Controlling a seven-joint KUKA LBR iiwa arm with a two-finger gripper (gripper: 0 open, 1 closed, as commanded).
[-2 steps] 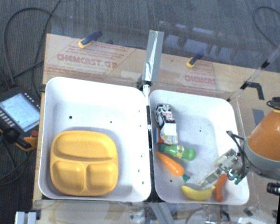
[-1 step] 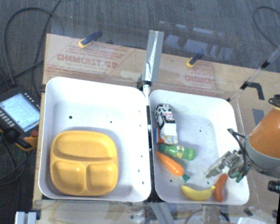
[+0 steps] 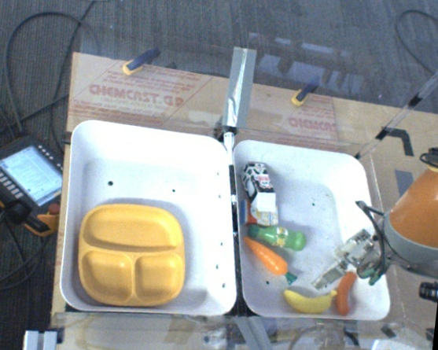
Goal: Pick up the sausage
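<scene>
Step in hand, as judged: closing in on the sausage (image 3: 345,293), not yet gripped. To do it well, the gripper (image 3: 331,278) should straddle the sausage across its short width and descend clear of the banana (image 3: 308,302) (which touches it). The sausage lies at the lower right of the frame, in the right bin (image 3: 325,179), just beside and right of the fingertips. Finger opening: cannot tell; nothing seen between them.

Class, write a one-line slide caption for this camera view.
Gripper poised beside the sausage and banana in the right bin.
</scene>
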